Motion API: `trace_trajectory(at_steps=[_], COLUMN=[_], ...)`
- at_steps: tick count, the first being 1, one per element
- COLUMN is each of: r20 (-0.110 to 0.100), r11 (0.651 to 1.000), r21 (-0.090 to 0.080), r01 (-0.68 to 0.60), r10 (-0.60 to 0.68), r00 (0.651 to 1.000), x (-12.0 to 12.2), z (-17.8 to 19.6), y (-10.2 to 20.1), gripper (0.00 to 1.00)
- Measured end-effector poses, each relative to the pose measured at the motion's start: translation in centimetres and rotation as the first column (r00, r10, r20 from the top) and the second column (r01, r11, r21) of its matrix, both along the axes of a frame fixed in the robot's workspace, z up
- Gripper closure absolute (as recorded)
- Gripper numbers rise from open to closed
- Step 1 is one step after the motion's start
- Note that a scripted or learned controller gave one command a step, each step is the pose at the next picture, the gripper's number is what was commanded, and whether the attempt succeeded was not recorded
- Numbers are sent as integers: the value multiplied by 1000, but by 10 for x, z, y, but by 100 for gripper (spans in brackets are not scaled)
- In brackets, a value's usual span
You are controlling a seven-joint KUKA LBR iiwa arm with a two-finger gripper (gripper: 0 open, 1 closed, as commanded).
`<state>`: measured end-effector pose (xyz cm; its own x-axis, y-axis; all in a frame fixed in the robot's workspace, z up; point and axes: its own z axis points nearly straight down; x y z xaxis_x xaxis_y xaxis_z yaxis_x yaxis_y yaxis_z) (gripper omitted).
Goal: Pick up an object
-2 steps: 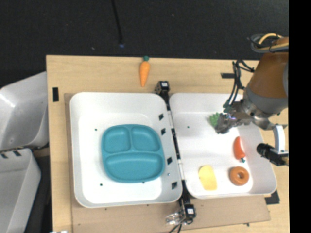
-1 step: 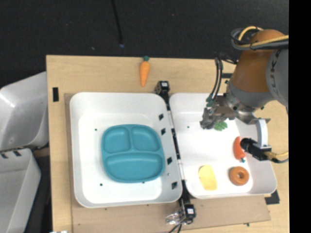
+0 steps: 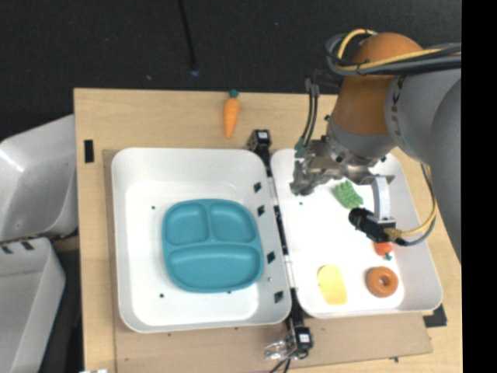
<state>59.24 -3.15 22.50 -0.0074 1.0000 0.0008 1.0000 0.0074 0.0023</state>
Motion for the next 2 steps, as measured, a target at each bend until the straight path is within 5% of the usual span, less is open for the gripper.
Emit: trace_trajectory(at_steps=[2], r20=[1], r11=[1000], r21=[1], r01=[1], r10=[-1], r00=[1000], x=[32], z=[6], y=[88], gripper=[100])
